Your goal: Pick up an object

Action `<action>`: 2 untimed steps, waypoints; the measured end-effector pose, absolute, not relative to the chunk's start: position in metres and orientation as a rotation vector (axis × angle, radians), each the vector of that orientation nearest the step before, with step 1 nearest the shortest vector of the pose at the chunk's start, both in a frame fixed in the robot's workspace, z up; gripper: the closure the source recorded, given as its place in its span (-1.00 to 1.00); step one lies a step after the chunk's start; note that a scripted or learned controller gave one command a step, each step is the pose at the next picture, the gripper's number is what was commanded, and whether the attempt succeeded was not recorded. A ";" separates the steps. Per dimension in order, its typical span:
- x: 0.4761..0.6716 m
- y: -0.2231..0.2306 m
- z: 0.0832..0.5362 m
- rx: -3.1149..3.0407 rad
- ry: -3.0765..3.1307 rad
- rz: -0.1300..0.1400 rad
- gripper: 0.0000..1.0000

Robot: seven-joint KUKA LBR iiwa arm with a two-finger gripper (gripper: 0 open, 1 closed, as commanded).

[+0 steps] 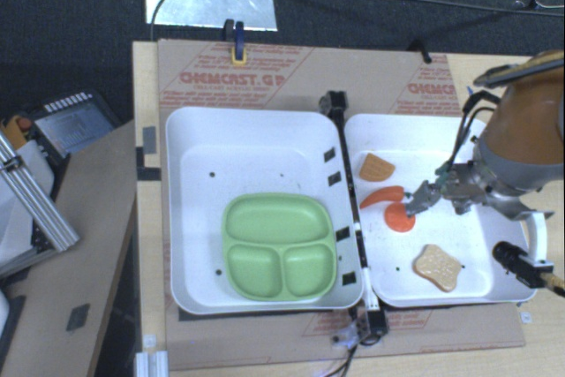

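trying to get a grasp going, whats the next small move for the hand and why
Probably lower the hand straight down onto the round red piece: it sits just above that piece in the right bin, with nothing visibly between its fingers.

Glossy white plastic bins (265, 124), a smooth matt green plastic tray (278, 243), on printed brown cardboard (291, 75).

I watch through one fixed camera mounted above the tabletop (291, 66), looking down at a slant. It sits far enough back to take in both white bins, the left bin (190, 190) and the right bin (468, 278), side by side. The arm (521, 132) enters from the frame's right side.
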State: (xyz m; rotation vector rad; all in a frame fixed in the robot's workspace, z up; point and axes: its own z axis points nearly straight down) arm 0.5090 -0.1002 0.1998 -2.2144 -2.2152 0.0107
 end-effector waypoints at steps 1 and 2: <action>0.512 -0.100 0.206 -2.219 -2.226 -0.001 -1.00; 0.508 -0.090 0.151 -2.218 -2.221 0.001 -1.00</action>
